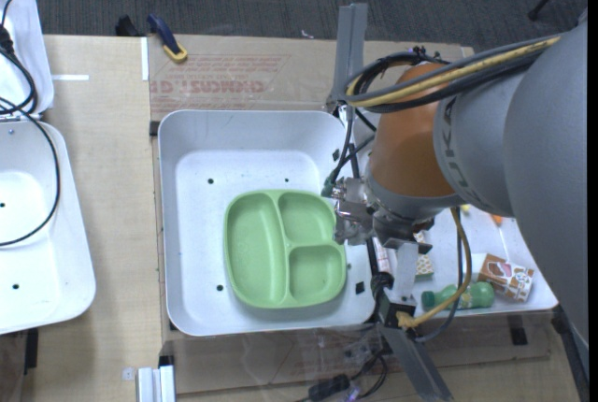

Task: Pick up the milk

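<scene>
Milk, a small brown-and-white carton (pixel 507 278), lies tilted at about four o'clock in the view, in the right-hand shallow white bin (pixel 187 232) near its lower right rim, untouched and not yet lifted. Just beside it at nine o'clock lies a green plastic bottle (pixel 460 297). At about ten o'clock from the carton hangs the grey arm's wrist with its orange band (pixel 411 152), and below it the two-finger gripper (pixel 374 246); wrist and cables cover it, so I cannot tell its state, and nothing visibly rides in it. Farther at nine o'clock sits a green three-compartment plate (pixel 285 249). By my judgement the pick remains wholly ahead: reach, close, lift.
</scene>
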Motion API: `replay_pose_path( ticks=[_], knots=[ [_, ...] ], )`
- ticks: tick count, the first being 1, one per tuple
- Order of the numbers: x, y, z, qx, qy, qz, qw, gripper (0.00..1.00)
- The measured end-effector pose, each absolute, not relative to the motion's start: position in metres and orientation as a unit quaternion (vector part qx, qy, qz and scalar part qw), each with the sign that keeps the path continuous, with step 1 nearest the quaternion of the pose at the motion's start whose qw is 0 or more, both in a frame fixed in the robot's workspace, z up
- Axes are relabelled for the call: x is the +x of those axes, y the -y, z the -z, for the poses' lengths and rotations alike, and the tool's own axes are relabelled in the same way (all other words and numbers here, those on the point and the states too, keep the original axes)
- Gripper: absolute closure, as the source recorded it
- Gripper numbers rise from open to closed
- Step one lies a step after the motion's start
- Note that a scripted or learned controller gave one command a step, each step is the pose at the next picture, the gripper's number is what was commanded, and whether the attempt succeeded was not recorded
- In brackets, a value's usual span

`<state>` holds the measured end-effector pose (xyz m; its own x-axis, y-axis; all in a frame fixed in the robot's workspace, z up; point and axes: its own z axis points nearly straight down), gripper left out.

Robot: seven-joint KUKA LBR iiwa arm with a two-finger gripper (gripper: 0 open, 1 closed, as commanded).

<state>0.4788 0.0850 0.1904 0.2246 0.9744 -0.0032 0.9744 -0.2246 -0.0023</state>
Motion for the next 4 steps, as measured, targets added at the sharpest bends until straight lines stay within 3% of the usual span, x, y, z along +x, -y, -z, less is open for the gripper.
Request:
replay_pose_path(
  ticks=[1,2,3,4],
  knots=[
    [0.477,-0.137,-0.199,0.732,-0.681,0.0019,0.000,1.00],
    [0.494,-0.211,-0.131,0.683,-0.731,0.0034,-0.001,1.00],
    [0.478,-0.207,-0.256,0.685,-0.728,0.0021,0.000,1.00],
    [0.479,-0.200,-0.210,0.583,-0.813,0.0034,-0.001,1.00]
  ],
)
